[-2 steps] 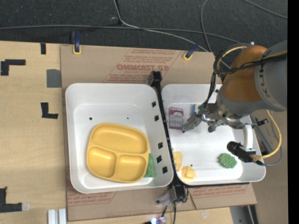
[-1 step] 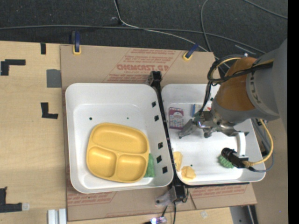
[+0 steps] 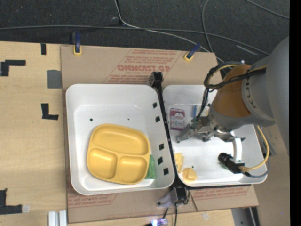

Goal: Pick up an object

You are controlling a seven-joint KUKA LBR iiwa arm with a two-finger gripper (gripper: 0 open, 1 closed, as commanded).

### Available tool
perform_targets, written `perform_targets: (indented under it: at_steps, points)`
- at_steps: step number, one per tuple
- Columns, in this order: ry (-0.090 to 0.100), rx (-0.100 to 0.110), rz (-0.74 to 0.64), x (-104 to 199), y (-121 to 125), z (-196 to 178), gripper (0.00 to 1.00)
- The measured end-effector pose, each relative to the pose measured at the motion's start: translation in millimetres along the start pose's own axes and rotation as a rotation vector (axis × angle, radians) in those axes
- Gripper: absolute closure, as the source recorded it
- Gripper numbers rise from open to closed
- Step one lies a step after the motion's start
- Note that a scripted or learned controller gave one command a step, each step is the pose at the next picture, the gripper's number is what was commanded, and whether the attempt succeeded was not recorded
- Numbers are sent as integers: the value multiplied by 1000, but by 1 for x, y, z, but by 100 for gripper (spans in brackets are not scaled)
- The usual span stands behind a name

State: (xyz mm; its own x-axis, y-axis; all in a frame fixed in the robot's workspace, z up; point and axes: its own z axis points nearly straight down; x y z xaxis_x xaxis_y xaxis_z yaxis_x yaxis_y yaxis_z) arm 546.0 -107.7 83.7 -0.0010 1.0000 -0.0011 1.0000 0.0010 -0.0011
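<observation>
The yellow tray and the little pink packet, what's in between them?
In the camera view, the black divider where the two white bins meet runs between the yellow tray and the pink packet.

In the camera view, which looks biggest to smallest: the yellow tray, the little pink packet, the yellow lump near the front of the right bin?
1. Yellow tray, by far the largest, in the left bin.
2. Pink packet in the right bin.
3. Yellow lump, slightly smaller than the packet, though the two look close.
</observation>
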Motion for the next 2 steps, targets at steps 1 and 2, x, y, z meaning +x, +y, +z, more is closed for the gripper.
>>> perform_targets:
  at_steps: [1, 2]
  points:
    - [-1, -3, 0, 0, 1, -12, 100]
    - [1, -3, 0, 0, 4, -54, 100]
